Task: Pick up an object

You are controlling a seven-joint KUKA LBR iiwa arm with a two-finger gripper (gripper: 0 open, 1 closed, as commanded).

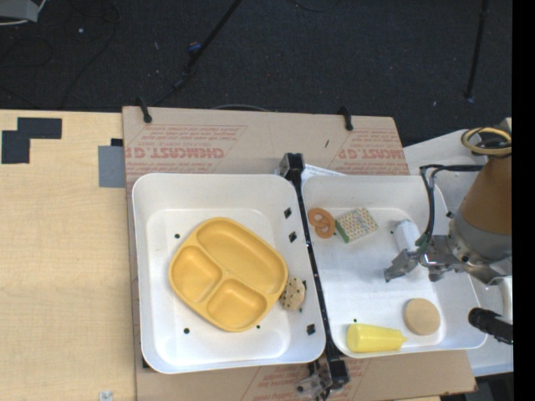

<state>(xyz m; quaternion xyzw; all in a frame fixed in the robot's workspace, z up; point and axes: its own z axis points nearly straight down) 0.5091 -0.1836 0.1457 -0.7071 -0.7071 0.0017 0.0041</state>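
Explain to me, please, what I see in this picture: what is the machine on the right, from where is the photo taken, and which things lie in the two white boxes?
The photo comes from one fixed camera above the bench, looking down at a slant. The machine at the right is a grey robot arm with an orange band; its gripper hangs over the right shallow white bin, and nothing is seen held in it. That bin contains a yellow cone-shaped piece, a round tan disc, an orange ring and a small speckled square block. The left shallow white bin holds a yellow divided plastic plate and a small speckled cookie-like piece touching its edge.
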